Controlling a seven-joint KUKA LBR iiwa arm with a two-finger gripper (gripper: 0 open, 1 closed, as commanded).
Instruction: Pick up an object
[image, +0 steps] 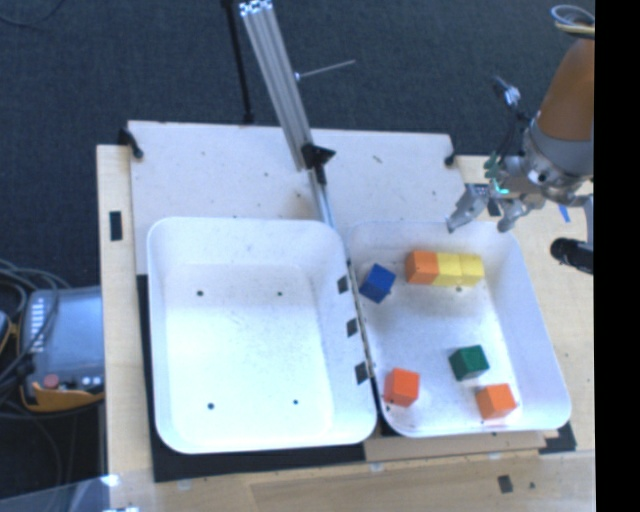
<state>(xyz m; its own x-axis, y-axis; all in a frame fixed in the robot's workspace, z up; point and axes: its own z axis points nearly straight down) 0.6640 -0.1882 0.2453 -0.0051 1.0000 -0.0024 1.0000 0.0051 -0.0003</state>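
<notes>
Orange cube (496, 400) — matte, square-edged, in the right bin (535, 330), at its near corner, farthest from the claw (486, 212).

Green cube (468, 362) — just beyond it, apart from it.

Second orange cube (401, 386) — near the bin's inner wall, well apart from the claw.

Blue cube (377, 283) — turned at an angle, below and to the left of the claw in the picture.

Bar (445, 268) — one orange block joined to two yellow ones, lying flat, closest to the claw.

Claw — metal fingers spread, pinching nothing, poised above the right bin's far rim.

Left bin (165, 300) — smooth white, shallow, rounded corners, speckled floor.

Table (215, 165) — pale board under both bins.
</notes>
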